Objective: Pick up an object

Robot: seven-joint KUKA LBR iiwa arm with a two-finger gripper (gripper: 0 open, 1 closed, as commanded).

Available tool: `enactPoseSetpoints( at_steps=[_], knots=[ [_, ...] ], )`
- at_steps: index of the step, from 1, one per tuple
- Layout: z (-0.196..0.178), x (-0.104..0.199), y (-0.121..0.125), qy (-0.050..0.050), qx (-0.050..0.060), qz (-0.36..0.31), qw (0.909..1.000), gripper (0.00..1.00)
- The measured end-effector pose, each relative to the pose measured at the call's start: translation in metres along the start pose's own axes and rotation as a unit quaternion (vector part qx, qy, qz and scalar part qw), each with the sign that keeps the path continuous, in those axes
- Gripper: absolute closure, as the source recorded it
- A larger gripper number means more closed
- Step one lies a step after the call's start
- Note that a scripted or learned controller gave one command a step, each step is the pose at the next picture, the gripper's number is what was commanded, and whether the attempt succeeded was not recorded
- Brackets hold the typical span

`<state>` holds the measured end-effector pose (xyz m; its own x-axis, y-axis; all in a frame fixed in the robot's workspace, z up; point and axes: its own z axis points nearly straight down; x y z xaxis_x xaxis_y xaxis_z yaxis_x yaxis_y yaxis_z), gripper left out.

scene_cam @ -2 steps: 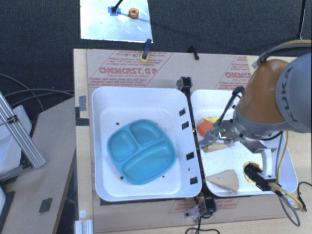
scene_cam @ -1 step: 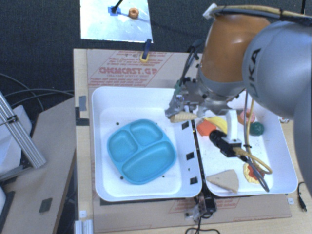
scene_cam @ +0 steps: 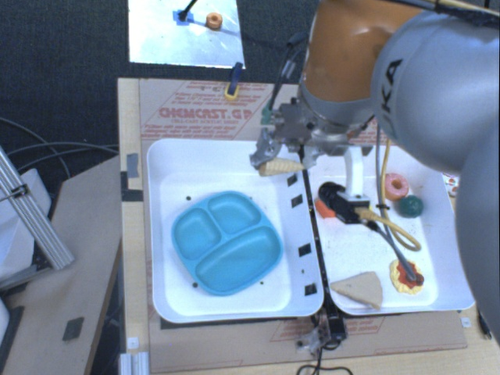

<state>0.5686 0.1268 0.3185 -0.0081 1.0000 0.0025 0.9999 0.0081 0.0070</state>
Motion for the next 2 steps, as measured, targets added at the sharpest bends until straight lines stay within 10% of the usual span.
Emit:
enactPoseSetpoints(
  at_steps=[1,2],
  knots=[
    [0.137,0.04,0.006,-0.002,0.009,0.001,1.0,1.0],
    [0.167,0.004,-0.03,-0.002,0.007,0.005,1.0,1.0]
  ],
)
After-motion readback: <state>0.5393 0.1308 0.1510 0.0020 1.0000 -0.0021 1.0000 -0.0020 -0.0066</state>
